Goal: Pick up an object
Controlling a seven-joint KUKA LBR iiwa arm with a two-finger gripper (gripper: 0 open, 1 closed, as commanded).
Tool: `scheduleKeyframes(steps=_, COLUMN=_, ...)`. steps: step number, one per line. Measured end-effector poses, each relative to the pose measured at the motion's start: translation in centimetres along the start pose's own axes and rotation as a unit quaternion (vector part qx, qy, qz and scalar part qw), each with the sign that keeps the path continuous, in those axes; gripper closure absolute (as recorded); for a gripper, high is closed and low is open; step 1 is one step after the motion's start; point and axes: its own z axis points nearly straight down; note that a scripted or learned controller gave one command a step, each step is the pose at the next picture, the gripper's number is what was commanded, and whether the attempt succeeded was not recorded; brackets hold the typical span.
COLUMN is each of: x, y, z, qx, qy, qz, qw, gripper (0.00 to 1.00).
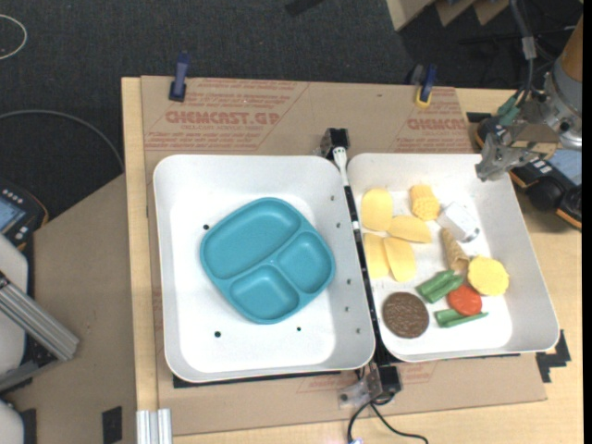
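Teal plate [268, 259] in a white bin [176, 248]; brown cookie [405, 314].

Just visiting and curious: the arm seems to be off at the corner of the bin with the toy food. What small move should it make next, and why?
Probably it should swing in over the right bin and stop above one piece, perhaps the white cup-like object. The gripper hangs at that bin's far right corner, above the rim, apart from all the food pieces, so nothing is within its grasp yet.
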Motion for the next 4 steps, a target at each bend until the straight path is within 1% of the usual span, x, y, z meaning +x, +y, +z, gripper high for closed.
scheduleKeyframes(steps=1, x=-2.2, y=-7.3, z=0.8, qx=0.002, qy=0.000, qz=0.002, qw=1.0000, gripper=1.00)
scheduleKeyframes(steps=2, x=-1.1, y=-9.7, z=8.3, qx=0.003, qy=0.001, qz=0.000, qw=1.0000, gripper=1.00)
scheduleKeyframes(steps=3, x=-8.4, y=-9.7, z=14.0, qx=0.003, qy=0.000, qz=0.003, qw=1.0000, gripper=1.00)
scheduleKeyframes(steps=4, x=-5.5, y=-9.3, z=-1.9, qx=-0.009, qy=-0.003, qz=-0.003, qw=0.9999, gripper=1.00)
